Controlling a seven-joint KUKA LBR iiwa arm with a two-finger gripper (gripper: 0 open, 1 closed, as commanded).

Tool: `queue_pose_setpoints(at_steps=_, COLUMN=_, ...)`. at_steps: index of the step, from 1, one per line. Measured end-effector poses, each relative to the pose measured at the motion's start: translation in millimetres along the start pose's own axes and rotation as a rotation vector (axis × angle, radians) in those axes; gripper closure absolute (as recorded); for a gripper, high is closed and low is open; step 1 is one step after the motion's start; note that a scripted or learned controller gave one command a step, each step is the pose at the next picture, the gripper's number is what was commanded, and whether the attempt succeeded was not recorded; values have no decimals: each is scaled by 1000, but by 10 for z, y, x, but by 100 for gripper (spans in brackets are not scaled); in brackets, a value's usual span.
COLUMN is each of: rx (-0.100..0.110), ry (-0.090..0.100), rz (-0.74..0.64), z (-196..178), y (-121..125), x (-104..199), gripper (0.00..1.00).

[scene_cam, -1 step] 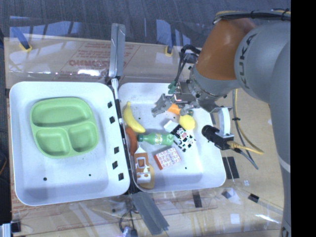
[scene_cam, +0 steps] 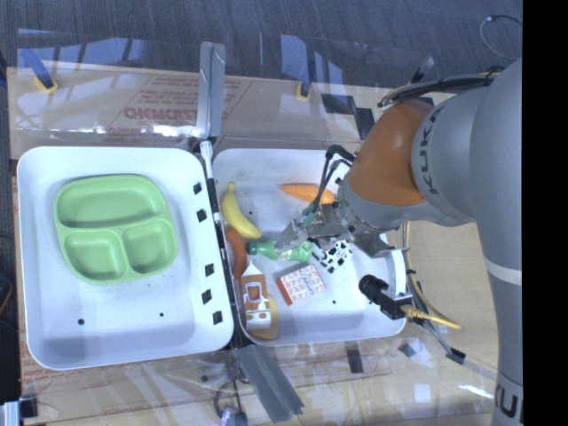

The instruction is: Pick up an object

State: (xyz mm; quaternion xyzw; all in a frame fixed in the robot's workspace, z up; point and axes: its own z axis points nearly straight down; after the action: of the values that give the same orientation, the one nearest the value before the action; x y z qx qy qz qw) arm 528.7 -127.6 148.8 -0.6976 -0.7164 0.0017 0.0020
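My gripper hangs low in the right bin, right above a green bottle-like item that lies on the bin floor. Whether it touches the green item I cannot tell. Around it lie a yellow banana, an orange carrot, a red waffle-patterned square and a small black-and-white spotted piece. A reddish sausage and an orange-and-white box rest along the bin's left wall. The wrist hides part of the bin's right side.
The left bin holds a green divided plate. A grey divider strip stands between the bins at the back. The arm's grey and orange body covers the right bin's far right corner.
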Motion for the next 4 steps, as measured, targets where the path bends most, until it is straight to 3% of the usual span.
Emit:
queue_pose_setpoints(at_steps=1, rx=-29, ry=-7, rz=-79, z=412, y=589, x=-355, gripper=0)
queue_pose_setpoints(at_steps=2, rx=-15, ry=4, rz=-74, z=400, y=1336, x=-731, gripper=0)
queue_pose_setpoints(at_steps=3, rx=-5, ry=0, rz=-79, z=369, y=1303, x=-752, gripper=100)
queue_pose_setpoints(at_steps=4, rx=-7, ry=-2, rz=-119, z=-685, y=1279, x=-356, gripper=100)
